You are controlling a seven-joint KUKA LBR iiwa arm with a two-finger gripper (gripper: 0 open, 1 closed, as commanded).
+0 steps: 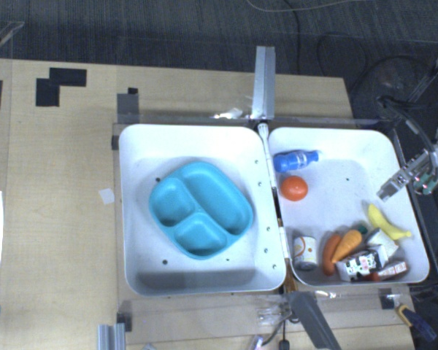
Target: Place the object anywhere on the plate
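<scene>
- My gripper (pixel 396 183) hangs at the right bin's (pixel 350 148) right edge; I cannot tell how it is set, and I see nothing in it.
- The plate (pixel 199 208) sits bare in the left bin (pixel 142 268).
- The banana (pixel 387 223), carrot (pixel 346 246), ball (pixel 294 188) and bottle (pixel 295 159) lie in the right bin.
- I judge this the pick step: next I must drop onto one object, likely the nearby banana.
</scene>
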